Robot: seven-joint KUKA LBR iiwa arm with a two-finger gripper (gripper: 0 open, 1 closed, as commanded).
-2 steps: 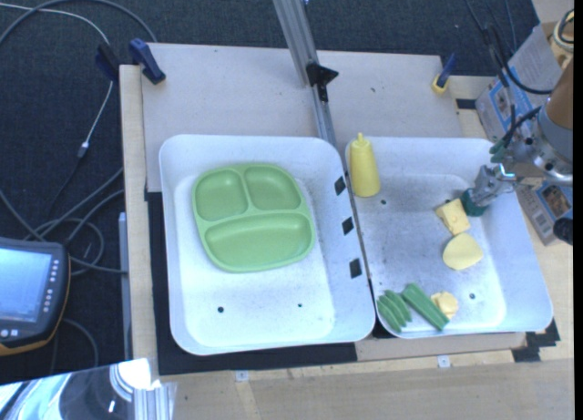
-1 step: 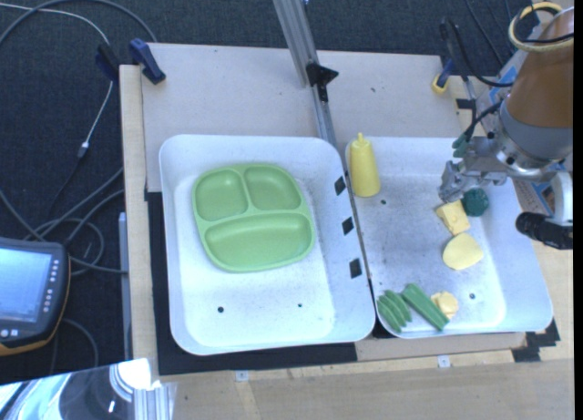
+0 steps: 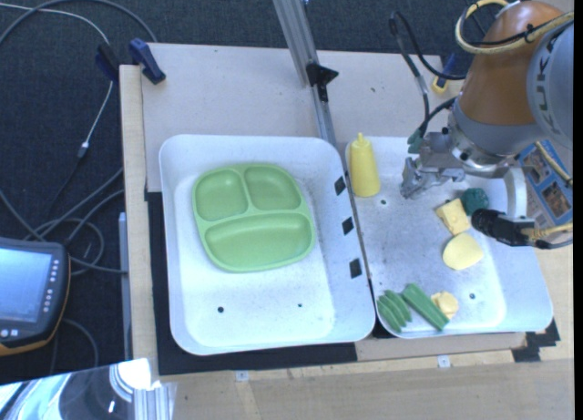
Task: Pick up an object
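Claw (image 3: 421, 181), state not discernible, hovers just beside the yellow mustard bottle (image 3: 363, 166); light, rigid, slick plastic, best gripped mid-body.

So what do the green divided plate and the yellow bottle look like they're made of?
The green divided plate looks like moulded plastic: one even pale green, rounded compartment ridges, a soft matte sheen. The yellow bottle, lying in the right bin, also reads as plastic, probably a toy squeeze bottle: uniform colour, smooth skin, a nozzle moulded in one piece. Neither can be confirmed by look alone.
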